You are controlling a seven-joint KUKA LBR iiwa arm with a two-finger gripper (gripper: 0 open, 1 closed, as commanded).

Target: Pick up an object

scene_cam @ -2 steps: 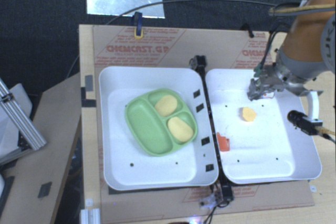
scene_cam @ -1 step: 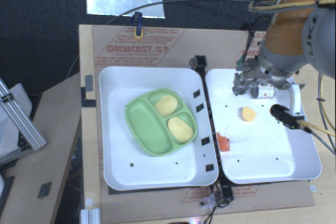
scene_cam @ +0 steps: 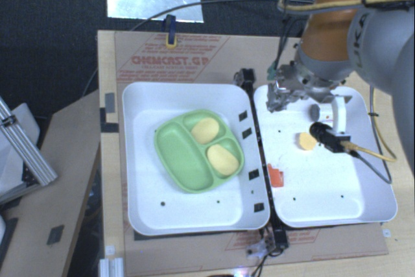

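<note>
My gripper (scene_cam: pixel 277 100) hangs over the far left corner of the right bin (scene_cam: pixel 337 204), close to the wall between the two bins. A small yellow piece (scene_cam: pixel 305 141) lies in the right bin, to the right of and nearer than the gripper. Near the divider in the same bin lies a small red-orange block (scene_cam: pixel 275 177). In the left bin (scene_cam: pixel 149 204) rests a green divided plate (scene_cam: pixel 185 159) with two yellow pieces, one (scene_cam: pixel 205 130) in the far compartment and one (scene_cam: pixel 222 159) in the near one. I see nothing held by the gripper.
The grey arm with its orange band (scene_cam: pixel 337 16) fills the space above the right bin's far right corner. A brown board (scene_cam: pixel 181 55) lies under both bins. A metal frame (scene_cam: pixel 26 146) stands at the left edge.
</note>
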